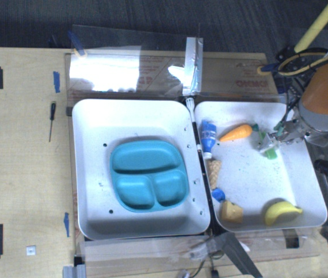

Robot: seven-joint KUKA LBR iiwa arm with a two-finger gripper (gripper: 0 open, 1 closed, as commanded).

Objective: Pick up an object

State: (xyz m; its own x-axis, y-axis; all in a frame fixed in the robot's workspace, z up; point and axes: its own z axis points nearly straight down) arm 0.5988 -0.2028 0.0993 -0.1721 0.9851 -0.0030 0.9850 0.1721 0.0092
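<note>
Two shallow white bins side by side on the table (19, 172); left bin (88, 120) holding a blue divided tray (149, 174) at its middle; right bin (302, 184) holding the loose things. Orange carrot (236, 133) at eleven o'clock in the right bin, tilted; blue-and-white bottle (208, 136) just beside it toward nine, against the dividing wall; waffle cone (214, 172) below the bottle along the same wall; small blue piece (218, 195) and tan lump (231, 212) at seven o'clock; yellow banana (282, 211) at five o'clock. Tool (273, 139) low at one o'clock in the right bin, over a small green item (271, 152); contact with it unclear; tool's open-or-closed state impossible to tell. Grey arm (324, 100) with orange band reaching in from three o'clock.
</note>
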